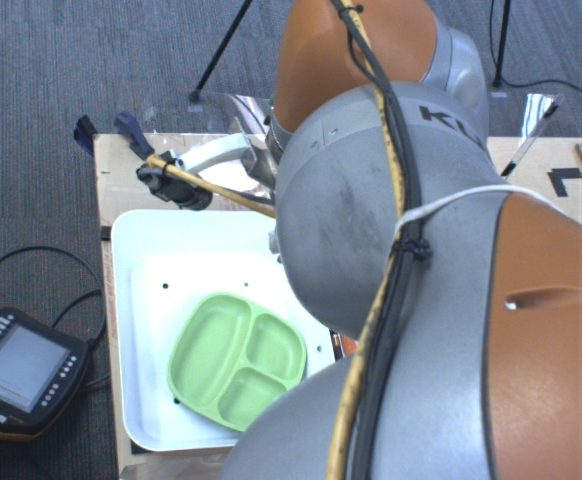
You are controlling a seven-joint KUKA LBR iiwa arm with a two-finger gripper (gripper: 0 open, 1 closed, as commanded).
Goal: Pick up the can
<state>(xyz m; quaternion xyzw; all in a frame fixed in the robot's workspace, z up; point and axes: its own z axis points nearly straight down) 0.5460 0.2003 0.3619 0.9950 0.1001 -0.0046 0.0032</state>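
My grey and orange arm looms close to the camera and covers the right bin and the right part of the left bin. At the arm's lower edge a small orange and dark sliver peeks out over the left bin's floor; I cannot tell whether it is the can. Whatever lies under the arm is hidden.
A light green divided tray lies in the left bin, toward its front. A yellow cable with a black fitting runs along the bin's far rim. Blue clamps grip the bench's back edge. A teach pendant lies on the floor at left.
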